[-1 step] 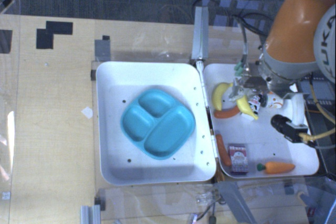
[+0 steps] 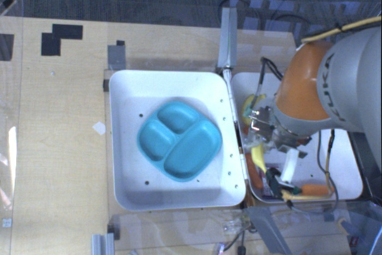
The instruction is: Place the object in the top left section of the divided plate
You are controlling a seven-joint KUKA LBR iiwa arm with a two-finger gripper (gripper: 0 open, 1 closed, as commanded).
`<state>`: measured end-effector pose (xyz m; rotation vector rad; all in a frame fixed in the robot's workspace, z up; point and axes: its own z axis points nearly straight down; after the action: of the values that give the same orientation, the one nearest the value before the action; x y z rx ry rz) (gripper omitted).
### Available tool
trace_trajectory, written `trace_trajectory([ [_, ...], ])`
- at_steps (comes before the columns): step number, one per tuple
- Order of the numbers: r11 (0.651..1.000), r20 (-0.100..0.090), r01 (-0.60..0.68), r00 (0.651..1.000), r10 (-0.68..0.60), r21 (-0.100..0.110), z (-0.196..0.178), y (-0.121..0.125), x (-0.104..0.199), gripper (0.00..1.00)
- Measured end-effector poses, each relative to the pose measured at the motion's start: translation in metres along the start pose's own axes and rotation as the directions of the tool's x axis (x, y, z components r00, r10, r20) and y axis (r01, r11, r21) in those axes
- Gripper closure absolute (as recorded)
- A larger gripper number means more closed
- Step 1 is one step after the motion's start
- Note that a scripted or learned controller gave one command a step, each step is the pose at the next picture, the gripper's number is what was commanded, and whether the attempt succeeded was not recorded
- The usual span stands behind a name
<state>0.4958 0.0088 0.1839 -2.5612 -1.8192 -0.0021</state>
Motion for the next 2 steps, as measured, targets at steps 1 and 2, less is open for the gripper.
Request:
trace_trajectory([
  [1, 0.998, 0.0, 0.065, 0.998, -0.065, -0.003, -0.001, 0.013, -0.061, 1.0],
  [2, 0.976, 0.0, 0.217, 0.976, -0.217, -0.001, 0.045, 0.033, -0.12, 1.0],
])
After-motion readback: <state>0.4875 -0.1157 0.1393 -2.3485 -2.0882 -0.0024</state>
